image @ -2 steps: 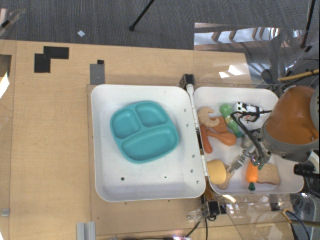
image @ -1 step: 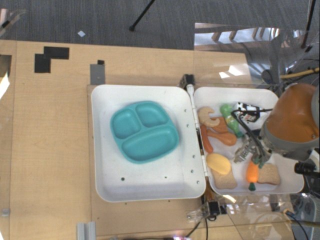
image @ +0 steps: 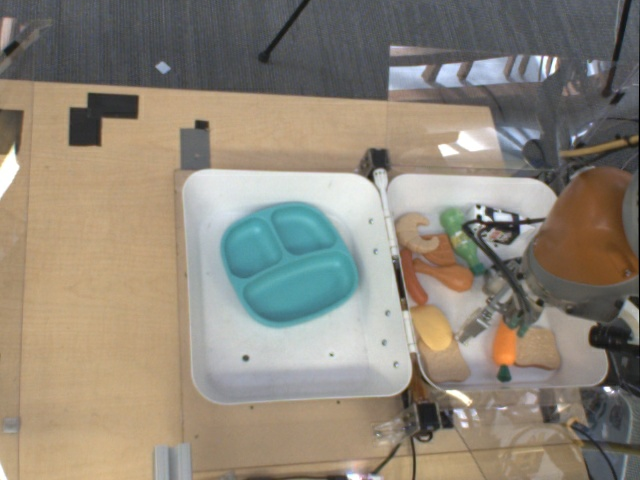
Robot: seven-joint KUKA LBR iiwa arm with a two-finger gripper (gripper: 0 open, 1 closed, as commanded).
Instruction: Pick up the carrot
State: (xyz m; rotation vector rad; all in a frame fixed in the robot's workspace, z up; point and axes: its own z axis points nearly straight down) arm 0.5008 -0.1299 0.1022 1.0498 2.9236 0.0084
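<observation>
The carrot [image: 505, 347] is small and orange with a green stem end pointing toward the front. It lies in the front right part of the right bin [image: 520, 185]. My gripper [image: 497, 319] hangs low over that bin, just behind and to the left of the carrot's orange end, very close to it. The grey wrist and orange band rise from it to the right. Nothing shows the carrot lifted off the bin floor.
A tan bread slice [image: 541, 348] touches the carrot's right side. Left of the gripper lie a yellow piece [image: 432, 328], a bread chunk [image: 449, 364], an orange-red chili [image: 414, 284], a brown piece [image: 446, 273] and green pieces [image: 466, 250]. The left bin [image: 212, 368] holds a teal divided plate [image: 290, 263].
</observation>
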